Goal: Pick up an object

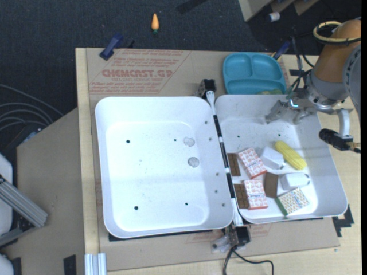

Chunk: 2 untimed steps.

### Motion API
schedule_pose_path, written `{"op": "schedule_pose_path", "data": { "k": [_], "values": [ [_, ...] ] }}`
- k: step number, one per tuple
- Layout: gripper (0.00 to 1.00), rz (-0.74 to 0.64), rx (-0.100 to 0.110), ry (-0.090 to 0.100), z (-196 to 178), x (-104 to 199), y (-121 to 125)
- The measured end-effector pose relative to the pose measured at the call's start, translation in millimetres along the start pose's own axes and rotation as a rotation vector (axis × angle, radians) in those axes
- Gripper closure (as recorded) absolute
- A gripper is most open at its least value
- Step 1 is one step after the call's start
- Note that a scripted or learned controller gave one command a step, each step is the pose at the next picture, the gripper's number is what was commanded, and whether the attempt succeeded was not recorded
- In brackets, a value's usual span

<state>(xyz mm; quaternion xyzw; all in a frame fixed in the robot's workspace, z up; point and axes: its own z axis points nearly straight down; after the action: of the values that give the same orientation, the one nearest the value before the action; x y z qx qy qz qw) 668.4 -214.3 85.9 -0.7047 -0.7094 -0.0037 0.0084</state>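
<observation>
In the right bin [321,205], we see a cluster of small objects gathered toward its near half: a yellow, banana-like piece [291,155] lying at a slant, a white lump [273,158] touching its left end, and another white piece [295,180] just below. Left of these lie two small packets printed in red and white [250,161] [256,194], with dark brown blocks [233,164] [270,185] beside them, and a patterned packet with a green edge [293,201] nearest the front rim. None of these is lifted; all rest on the bin floor.

The claw [285,111] hangs over the far part of the same bin, well apart from the cluster, its grey fingers spread wide with nothing between them. Behind it we see the grey arm [330,87] with its orange band [338,53] reaching in from the right.

The left bin [114,153] sits touching the right one along a dark hinge strip, and holds two small grey discs [191,152] near its middle. Both bins rest on a table [143,67] covered by brown board printed with red lettering. A teal divided tray [254,73] lies just behind the right bin. Beyond the table, on dark carpet [46,27], we note a small orange object [155,22] and a blue one [110,46] at the board's far edge.
</observation>
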Motion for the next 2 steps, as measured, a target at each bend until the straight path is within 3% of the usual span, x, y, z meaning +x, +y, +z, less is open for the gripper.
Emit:
{"op": "schedule_pose_path", "data": {
  "k": [1,2],
  "values": [
    [0.00,0.005,-0.005,-0.016,1.3,15.8,-14.0],
    [0.00,0.005,0.000,-0.010,0.9,3.7,-1.9]
  ]
}}
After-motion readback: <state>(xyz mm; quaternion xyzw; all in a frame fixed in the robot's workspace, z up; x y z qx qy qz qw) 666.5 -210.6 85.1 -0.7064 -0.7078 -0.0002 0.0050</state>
